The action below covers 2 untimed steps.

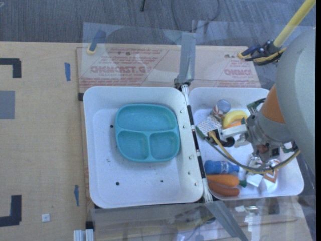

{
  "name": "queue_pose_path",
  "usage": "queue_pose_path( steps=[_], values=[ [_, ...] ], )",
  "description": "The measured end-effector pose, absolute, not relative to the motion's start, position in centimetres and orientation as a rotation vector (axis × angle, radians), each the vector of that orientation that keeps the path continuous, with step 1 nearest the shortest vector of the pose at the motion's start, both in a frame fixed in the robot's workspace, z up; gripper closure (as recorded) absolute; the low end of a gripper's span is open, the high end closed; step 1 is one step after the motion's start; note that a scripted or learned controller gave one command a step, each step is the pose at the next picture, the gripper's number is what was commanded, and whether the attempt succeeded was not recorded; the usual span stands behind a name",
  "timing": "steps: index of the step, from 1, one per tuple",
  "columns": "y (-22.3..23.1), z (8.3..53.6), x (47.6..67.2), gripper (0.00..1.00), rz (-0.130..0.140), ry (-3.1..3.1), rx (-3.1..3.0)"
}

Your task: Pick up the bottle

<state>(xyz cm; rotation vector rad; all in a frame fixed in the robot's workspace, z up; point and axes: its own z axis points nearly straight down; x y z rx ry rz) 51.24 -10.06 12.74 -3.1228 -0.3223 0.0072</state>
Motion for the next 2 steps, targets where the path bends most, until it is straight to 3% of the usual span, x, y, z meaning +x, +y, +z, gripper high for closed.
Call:
queue_pose_path(
  steps=[1,2],
  values=[
    [-9.4,10.98,52.9,0.0,0.009,-0.487,-3.1],
    [-9.53,11.17,52.54,0.0,0.009,-0.315,-3.122]
  ],
)
